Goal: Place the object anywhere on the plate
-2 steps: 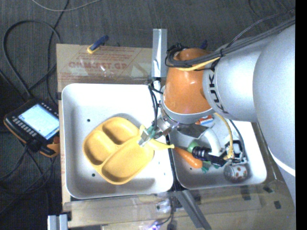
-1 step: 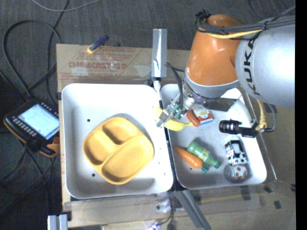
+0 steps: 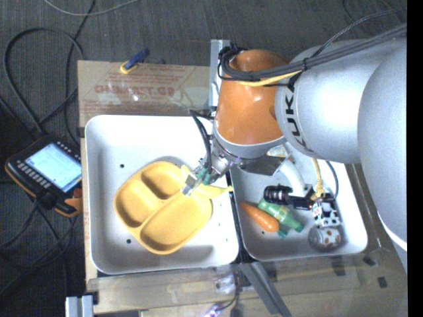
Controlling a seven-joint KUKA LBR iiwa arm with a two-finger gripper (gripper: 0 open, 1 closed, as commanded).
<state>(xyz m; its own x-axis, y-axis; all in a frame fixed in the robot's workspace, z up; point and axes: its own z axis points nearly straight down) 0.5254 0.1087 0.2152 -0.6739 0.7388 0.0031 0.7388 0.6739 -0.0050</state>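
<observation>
A yellow divided plate (image 3: 162, 207) lies in the left bin (image 3: 106, 144), toward its middle. My gripper (image 3: 197, 179) hangs over the plate's right rim, reaching down from the orange-banded wrist (image 3: 248, 107). A pale yellow, thin object (image 3: 217, 191) lies just right of the gripper tip, between the plate's edge and the bin's right wall. Part of it is hidden under the gripper. I cannot tell whether the gripper touches it or holds it.
The right bin (image 3: 350, 233) holds an orange carrot (image 3: 259, 217), a green object (image 3: 283, 216), a small spotted cube (image 3: 328, 214) and a grey-brown ball (image 3: 324, 238). A cardboard sheet (image 3: 142, 91) lies behind the left bin. A handheld pendant (image 3: 46, 167) sits at the far left.
</observation>
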